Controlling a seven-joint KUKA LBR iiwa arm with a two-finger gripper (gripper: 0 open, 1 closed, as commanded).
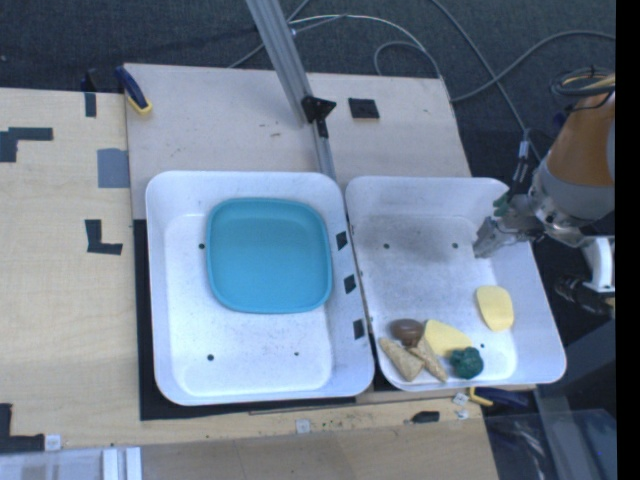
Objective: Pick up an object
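Gripper over right edge of right bin, jaws too small and blurred to tell apart or together (nothing visibly between them). Yellow piece just below in same bin. Clustered at near wall: brown lump, yellow wedge, tan sticks, green object. Blue plate in left bin. Desk beneath.

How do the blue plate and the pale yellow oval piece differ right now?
The blue plate is large, squarish and lies in the left bin; the pale yellow oval piece is small, rounded and lies in the right bin. The plate lies alone; the oval has other small items nearby. Both lie flat, untouched by the gripper.
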